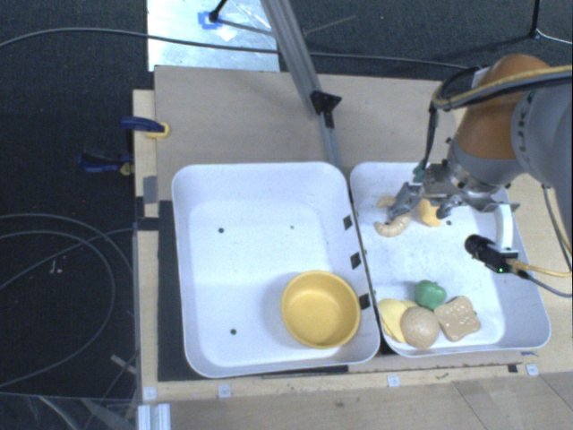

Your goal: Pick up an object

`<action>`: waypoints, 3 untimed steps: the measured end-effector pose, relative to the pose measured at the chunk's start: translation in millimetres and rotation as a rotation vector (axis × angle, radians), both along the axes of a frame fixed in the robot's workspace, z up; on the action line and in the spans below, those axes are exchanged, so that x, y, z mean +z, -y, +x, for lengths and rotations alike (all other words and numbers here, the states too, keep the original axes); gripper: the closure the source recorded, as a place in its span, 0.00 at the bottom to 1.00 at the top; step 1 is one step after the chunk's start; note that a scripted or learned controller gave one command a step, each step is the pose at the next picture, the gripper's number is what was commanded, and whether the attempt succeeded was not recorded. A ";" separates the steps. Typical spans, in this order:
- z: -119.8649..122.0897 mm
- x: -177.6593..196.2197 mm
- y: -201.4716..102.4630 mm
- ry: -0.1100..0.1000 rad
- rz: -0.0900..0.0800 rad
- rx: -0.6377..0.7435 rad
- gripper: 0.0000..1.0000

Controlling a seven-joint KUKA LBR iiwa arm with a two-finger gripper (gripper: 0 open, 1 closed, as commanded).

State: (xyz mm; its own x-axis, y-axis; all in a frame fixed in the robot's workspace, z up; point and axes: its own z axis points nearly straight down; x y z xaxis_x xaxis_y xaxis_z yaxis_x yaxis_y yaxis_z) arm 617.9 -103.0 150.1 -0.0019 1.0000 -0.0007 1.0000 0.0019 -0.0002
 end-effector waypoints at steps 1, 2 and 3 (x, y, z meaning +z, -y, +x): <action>-0.3 -52.2 -0.3 -0.003 0.001 -0.001 0.00; 1.6 -38.2 -0.3 0.004 0.001 -0.002 1.00; -2.7 23.1 -5.2 0.007 0.000 0.003 1.00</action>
